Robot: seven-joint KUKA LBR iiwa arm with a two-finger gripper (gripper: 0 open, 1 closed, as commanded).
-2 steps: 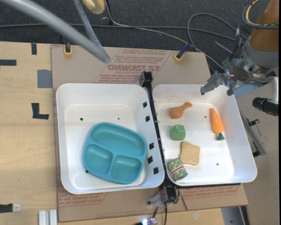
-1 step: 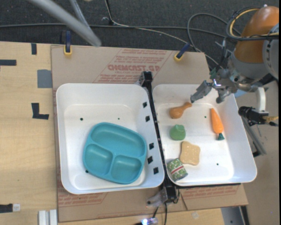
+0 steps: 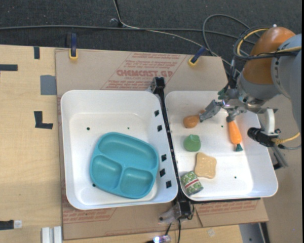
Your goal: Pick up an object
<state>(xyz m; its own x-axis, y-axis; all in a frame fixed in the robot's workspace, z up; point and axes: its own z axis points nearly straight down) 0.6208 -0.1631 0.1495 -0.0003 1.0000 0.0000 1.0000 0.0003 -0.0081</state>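
So one desk [image 3: 20, 135], two white bins side by side. Left bin [image 3: 71, 105] holds one teal divided tray [image 3: 124, 164]. Right bin [image 3: 258, 181] holds five small items: one orange carrot [image 3: 235, 133], one tan bread slice [image 3: 206, 165], one green-patterned packet [image 3: 192, 183], one green round piece [image 3: 192, 143], one brown oval piece [image 3: 191, 121]. One arm, pincer [image 3: 221, 113] spread wide, nothing between fingers, hanging between brown piece and carrot.
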